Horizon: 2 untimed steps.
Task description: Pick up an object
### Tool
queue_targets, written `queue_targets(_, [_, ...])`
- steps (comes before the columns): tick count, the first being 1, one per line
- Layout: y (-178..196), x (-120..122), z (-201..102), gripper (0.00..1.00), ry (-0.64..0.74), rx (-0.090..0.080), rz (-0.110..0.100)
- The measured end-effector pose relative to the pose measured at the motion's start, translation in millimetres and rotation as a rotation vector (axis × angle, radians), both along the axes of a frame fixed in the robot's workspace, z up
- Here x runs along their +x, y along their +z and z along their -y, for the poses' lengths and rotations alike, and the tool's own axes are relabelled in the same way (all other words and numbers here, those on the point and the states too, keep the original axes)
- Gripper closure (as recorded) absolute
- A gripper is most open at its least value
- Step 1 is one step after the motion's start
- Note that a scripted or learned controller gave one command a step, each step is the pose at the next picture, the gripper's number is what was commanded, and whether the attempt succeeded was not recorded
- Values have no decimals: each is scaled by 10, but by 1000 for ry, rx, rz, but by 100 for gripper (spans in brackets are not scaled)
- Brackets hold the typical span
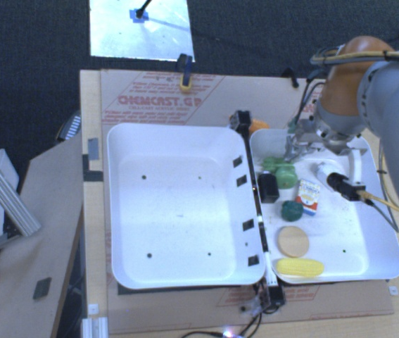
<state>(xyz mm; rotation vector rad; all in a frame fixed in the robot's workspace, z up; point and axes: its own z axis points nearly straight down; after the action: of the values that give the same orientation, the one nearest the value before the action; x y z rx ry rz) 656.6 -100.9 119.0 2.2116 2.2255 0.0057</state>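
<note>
Operator: Gripper [292, 148] position?

Spotter: Low over the far end of the right-hand shallow white plastic bin [354, 248], at the tip of the grey arm with an orange band [389, 97] reaching in from the right. Hanging directly above a pale green lumpy object [278, 166] (touching it or just clear, hard to say).

Operator: Open or closed?

Spotter: Impossible to tell from this slant.

Operator: Things to pick?

Spotter: All in that same bin. Small black block [267, 186] against the left wall, just beside the pale green piece. Dark green round ball [292, 210] nearer the camera, right next to a little white carton with red and blue print [309, 195]. Flat tan round disc [293, 241] nearer still, then a yellow corn cob [299, 267] lying crosswise along the near wall. Small orange lump [258, 126] at the far left corner, inside or just behind the rim, unclear.

Operator: Other bin?

Spotter: Left-hand shallow white bin [178, 210] alongside, edge to edge, with a row of small black clips [241, 181] down the shared rim.
</note>
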Motion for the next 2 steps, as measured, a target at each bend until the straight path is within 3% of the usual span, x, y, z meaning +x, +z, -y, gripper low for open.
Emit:
queue_targets(1, [-291,-37,-32,100,-2,-2,1])
queue_targets(2, [-323,-279,-180,100,-4,-1,-1])
